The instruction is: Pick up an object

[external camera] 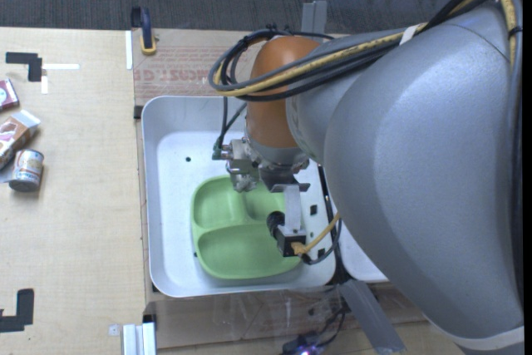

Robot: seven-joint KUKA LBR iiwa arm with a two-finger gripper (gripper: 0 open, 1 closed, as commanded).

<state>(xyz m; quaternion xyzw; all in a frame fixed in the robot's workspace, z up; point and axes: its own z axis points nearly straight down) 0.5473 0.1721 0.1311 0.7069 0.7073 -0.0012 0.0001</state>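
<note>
Filling the right half of the frame, the grey arm (432,162) is looming closest to us, reaching in toward the center with its orange band (270,108) sitting just above the wrist. Black and yellow cables (332,54) are looping over that band. Below it, the gripper (262,195) is hanging down over the bin, and its lower end is sitting right above the green dish (229,241), near the dish's middle ridge. We are seeing the wrist housing covering the tips, so we cannot tell whether the fingers are parted or closed, nor whether they are touching the dish.

We are looking at a pale green, shallow dish with rounded corners, divided by a ridge into two compartments, and we are seeing nothing lying in them. It is lying flat in the lower center of the frame, in the lower part of the white bin (166,179).

At the left edge of the frame, a small can (27,170) and some packets (12,133) are resting on the bench (75,245), well apart from the bin.
</note>
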